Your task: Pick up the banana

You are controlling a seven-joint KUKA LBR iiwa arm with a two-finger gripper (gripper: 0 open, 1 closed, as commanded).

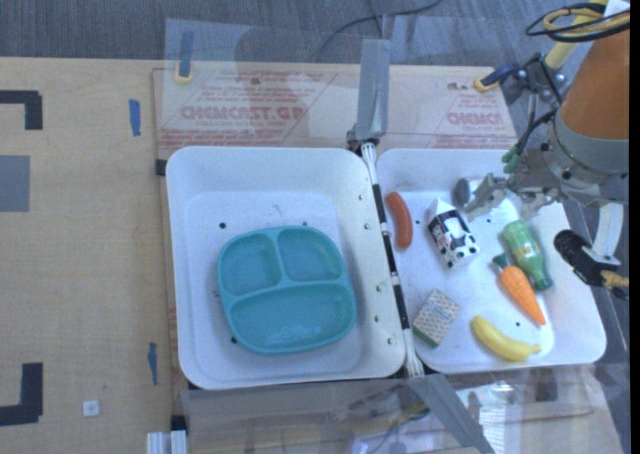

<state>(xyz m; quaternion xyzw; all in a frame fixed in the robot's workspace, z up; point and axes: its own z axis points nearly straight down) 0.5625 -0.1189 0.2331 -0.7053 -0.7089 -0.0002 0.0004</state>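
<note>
Arm: the grey KUKA arm [600,102], orange band above its wrist, reaches in from the right over the right bin [590,337].
Gripper: the gripper [490,192] hangs over the upper part of that bin, above the white floor between the cow-patterned carton [452,235] and the green bottle [526,252].
Jaws: whether they are spread or pressed together cannot be told from here; nothing shows between them.
Banana: the banana [503,338] lies flat at the bin's near edge, well apart from the gripper, just below the carrot [521,293].
Other items: a sausage [400,218] lies by the dividing wall; a small checked box [436,316] lies left of the banana.
Left bin: the left bin [190,242] holds a teal divided plate [287,288].
Worktop: pale wood worktop [70,292], with blue tape marks.
</note>
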